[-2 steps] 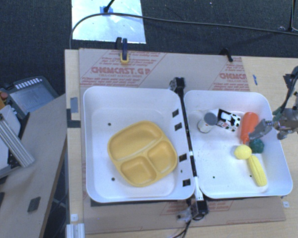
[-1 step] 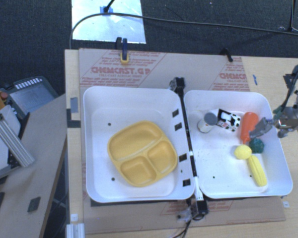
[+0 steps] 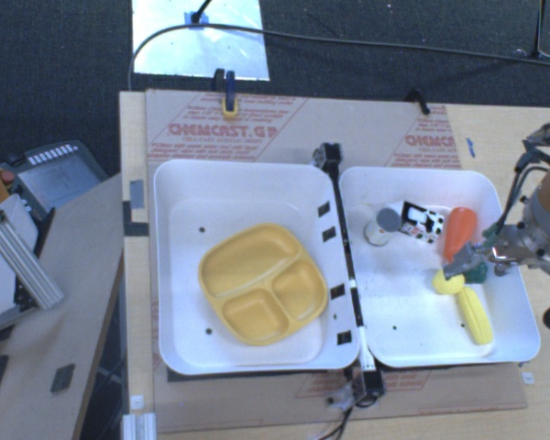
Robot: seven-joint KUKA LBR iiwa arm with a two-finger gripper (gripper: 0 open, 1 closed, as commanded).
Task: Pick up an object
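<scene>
Red "CHEMCAST GP" printed repeatedly on brown protective sheet [image 3: 257, 122] under both bins — clearest at upper left, partly legible at upper right. Smaller print beneath unreadable — no other text legible.

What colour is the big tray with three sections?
Yellow. The tray shows in the camera view.

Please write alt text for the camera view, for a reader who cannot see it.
The gripper reaches from the right into the right bin, low among a toy carrot, a corn cob, a black-and-white item and a small grey cylinder. The left bin holds a yellow divided plate.
</scene>
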